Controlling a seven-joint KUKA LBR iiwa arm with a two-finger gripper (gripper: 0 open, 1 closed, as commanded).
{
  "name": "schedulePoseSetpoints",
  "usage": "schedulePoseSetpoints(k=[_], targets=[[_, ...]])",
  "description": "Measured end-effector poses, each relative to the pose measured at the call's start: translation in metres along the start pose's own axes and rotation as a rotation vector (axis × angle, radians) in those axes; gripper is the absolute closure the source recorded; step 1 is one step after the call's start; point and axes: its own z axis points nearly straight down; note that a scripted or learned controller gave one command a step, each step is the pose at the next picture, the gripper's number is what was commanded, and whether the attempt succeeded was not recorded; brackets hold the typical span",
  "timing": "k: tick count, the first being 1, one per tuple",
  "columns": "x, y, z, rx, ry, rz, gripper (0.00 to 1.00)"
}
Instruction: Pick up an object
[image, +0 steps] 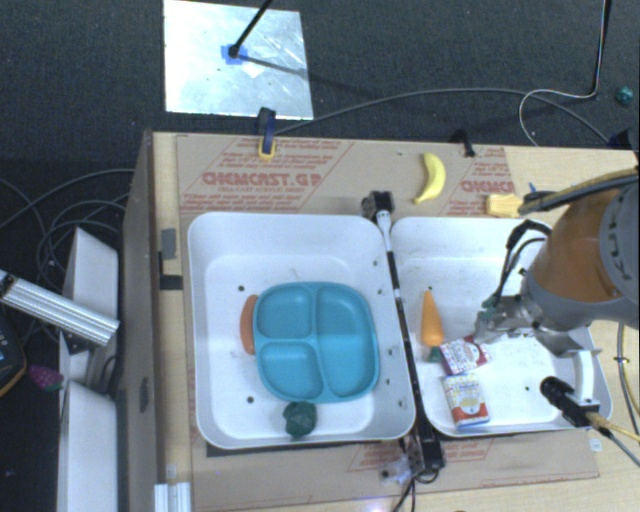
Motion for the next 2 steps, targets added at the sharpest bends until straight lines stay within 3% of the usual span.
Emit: schedulePoseSetpoints(k=[1, 2], targets=[[-0.014, -0.003, -0.031, 0.020, 0.005, 0.002, 1.00], [0.021, 0.070, 0.019, 0.022, 0.008, -0.002, 1.00]])
